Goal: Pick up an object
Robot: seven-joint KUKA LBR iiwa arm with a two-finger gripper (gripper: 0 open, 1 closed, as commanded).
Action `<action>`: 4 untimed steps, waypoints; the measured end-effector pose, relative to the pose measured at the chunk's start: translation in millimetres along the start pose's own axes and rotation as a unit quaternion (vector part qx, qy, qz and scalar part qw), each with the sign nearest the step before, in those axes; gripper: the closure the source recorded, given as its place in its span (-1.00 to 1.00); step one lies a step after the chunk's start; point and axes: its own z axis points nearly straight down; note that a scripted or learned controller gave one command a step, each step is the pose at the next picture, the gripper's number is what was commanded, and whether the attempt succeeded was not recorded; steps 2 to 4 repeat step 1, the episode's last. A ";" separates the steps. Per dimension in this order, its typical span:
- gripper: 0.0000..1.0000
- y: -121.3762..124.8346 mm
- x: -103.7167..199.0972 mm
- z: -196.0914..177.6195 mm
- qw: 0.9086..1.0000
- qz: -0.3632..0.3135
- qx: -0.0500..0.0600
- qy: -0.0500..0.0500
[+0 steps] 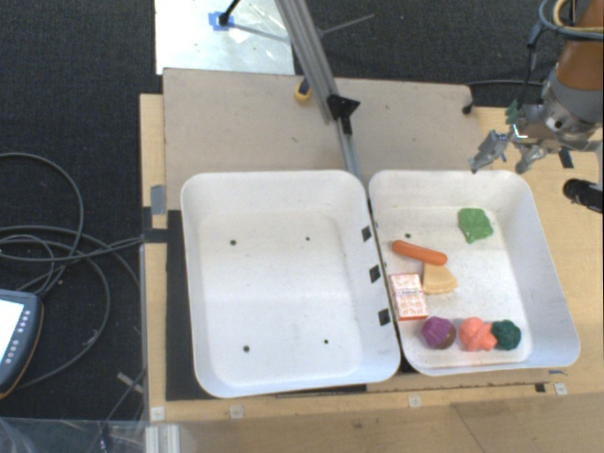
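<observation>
Camera view, quick notes for you: the pickable stuff all sits in the right bin (545, 243), none of it in the gripper. Nearest item to the hand is the green leafy piece (475, 225), at the bin's far right part, lying below and a bit left of the gripper (505, 154) in the picture, apart from it. Next out, the orange carrot-like stick (419, 252) lies near the bin's middle, tilted, with the tan wedge (439, 279) just beside it on the near side. The small pink-and-white box (408, 296) touches or nearly touches the wedge's left edge, close to the divide between bins. Along the near wall you get a row: purple lump (437, 332), orange-red lump (476, 335), dark green lump (506, 334), packed side by side, well apart from the hand. The gripper hangs over the far rim of the right bin, near its far right corner, two fingers spread apart with nothing between them. Above it you see the orange band (578, 59) of the arm at the picture's right edge. The left bin (202, 281) sits flush beside the right one. A grey pole (311, 45) slants across the far bench, and cables (57, 253) and a tablet-like pendant (14, 333) lie on the dark floor at left.
</observation>
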 end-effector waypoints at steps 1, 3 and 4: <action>-1.00 0.9 0.2 -3.4 1.000 -0.001 -0.002 -0.001; -1.00 0.9 0.2 -3.4 1.000 -0.001 -0.002 -0.001; -1.00 0.9 0.2 -3.4 1.000 -0.001 -0.002 -0.001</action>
